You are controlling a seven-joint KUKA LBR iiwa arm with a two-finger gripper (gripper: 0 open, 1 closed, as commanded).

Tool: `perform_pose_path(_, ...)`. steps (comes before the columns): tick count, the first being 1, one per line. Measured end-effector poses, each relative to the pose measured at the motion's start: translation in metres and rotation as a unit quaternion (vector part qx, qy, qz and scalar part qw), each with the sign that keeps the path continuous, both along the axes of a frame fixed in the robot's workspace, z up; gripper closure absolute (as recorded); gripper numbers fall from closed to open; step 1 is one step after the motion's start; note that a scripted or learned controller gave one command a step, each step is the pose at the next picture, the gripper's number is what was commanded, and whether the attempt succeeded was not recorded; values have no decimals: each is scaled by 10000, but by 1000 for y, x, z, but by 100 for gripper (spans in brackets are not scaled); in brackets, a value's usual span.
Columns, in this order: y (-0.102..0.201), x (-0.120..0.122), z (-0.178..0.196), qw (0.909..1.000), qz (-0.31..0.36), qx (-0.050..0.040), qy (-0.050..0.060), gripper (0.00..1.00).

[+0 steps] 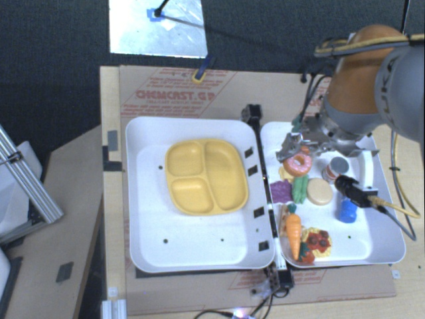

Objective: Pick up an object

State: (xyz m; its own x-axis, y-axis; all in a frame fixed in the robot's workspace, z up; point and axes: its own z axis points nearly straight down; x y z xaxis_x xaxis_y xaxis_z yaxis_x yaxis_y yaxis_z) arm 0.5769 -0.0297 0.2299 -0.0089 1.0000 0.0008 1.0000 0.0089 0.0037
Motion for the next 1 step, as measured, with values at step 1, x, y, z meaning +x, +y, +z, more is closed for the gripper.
perform_pose_path(1, 51, 16, 8, 10000, 7, 9, 2, 100)
